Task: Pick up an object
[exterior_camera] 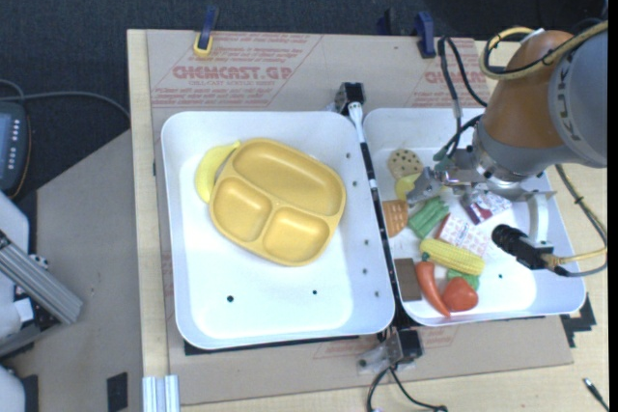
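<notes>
The right bin [546, 296] holds several toy foods. A green piece [426, 218] lies in its middle, a yellow corn cob [452, 256] just in front of it, and a round spotted cookie [406, 160] lies toward the back. A red tomato-like piece [463, 294] and a red chili [431, 288] sit at the front. An orange cracker [394, 215] and a brown block [407, 280] lie along the bin's left wall. My gripper [434, 184] hangs low over the bin, just behind the green piece and right of the cookie. Nothing shows between its fingers.
The left bin [275, 306] holds a yellow divided plate [277, 199] with a yellow piece [205, 174] poking out at its left. A red-and-white packet [455, 231] lies beside the green piece. Blue and yellow clamps hold the board's far edge.
</notes>
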Robot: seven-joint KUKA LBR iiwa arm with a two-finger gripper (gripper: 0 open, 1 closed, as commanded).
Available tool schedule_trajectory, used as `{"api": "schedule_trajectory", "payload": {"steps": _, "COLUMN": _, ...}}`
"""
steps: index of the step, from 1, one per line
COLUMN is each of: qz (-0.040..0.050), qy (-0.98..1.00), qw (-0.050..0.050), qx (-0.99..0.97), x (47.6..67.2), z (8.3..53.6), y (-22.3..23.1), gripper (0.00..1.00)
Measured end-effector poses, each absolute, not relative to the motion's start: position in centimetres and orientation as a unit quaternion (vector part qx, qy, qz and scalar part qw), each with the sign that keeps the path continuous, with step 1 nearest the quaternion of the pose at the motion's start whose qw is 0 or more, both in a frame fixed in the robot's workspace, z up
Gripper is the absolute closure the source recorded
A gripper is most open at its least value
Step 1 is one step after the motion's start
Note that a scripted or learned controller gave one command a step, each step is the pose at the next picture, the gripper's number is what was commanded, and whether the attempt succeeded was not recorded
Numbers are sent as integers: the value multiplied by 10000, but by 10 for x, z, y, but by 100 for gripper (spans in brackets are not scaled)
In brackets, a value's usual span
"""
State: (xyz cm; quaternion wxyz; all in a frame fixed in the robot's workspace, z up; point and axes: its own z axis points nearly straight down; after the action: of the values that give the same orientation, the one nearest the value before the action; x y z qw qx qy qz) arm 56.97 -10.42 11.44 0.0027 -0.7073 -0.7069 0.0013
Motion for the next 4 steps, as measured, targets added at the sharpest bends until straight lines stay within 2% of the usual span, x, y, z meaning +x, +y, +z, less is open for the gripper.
{"api": "schedule_trajectory", "payload": {"steps": 1, "qz": 14, "qy": -7070, "qw": 25, "qx": -7073, "x": 569, "z": 83, "y": -103, "gripper": 0}}
{"api": "schedule_trajectory", "payload": {"steps": 2, "qz": -1, "qy": -7064, "qw": 3, "qx": -7078, "x": 570, "z": 95, "y": -104, "gripper": 100}}
{"api": "schedule_trajectory", "payload": {"steps": 3, "qz": -14, "qy": -7075, "qw": -22, "qx": -7067, "x": 571, "z": 139, "y": -99, "gripper": 100}}
{"api": "schedule_trajectory", "payload": {"steps": 4, "qz": -17, "qy": -7076, "qw": -24, "qx": -7066, "x": 583, "z": 190, "y": -98, "gripper": 100}}
